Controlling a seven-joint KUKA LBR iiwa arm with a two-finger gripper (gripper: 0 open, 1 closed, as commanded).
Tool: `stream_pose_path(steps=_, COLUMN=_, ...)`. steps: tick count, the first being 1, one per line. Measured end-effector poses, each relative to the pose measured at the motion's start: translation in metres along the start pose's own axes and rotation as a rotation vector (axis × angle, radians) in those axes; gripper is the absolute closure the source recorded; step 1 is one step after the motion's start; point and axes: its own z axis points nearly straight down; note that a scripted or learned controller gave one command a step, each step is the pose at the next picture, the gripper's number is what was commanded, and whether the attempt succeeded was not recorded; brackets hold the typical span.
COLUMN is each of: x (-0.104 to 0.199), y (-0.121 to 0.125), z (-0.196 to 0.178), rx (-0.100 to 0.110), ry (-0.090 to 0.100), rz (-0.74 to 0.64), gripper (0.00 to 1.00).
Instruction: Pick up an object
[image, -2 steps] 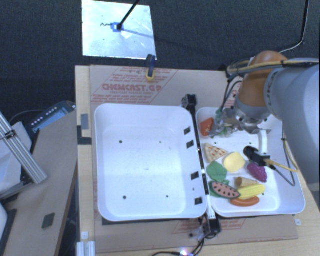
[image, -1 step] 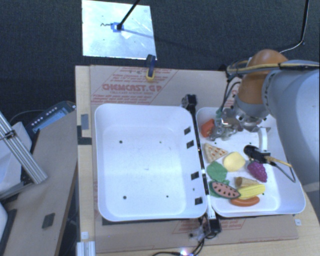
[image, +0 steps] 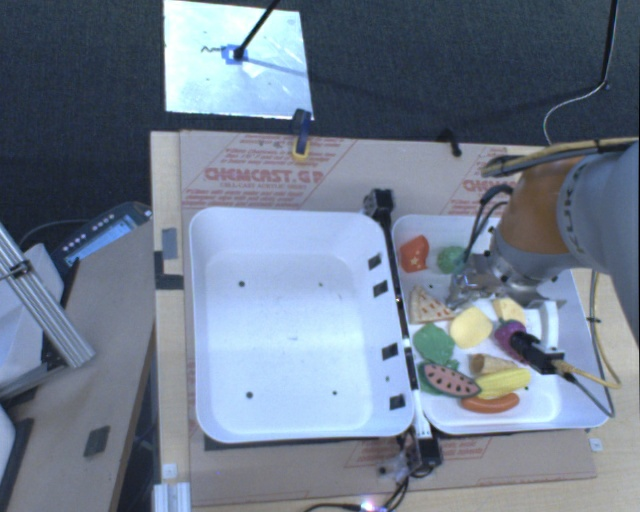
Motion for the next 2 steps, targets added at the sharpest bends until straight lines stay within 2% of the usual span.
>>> stream_pose_path(steps=1, x=0.018, y=-0.092, z=0.001, rx=0.002, ry=0.002, rz=-0.001, gripper=1.00)
stream_pose_path(steps=2, x=0.085, y=-0.022, z=-0.107, rx=-0.021, ry=0.001, rz=-0.015, gripper=1.00)
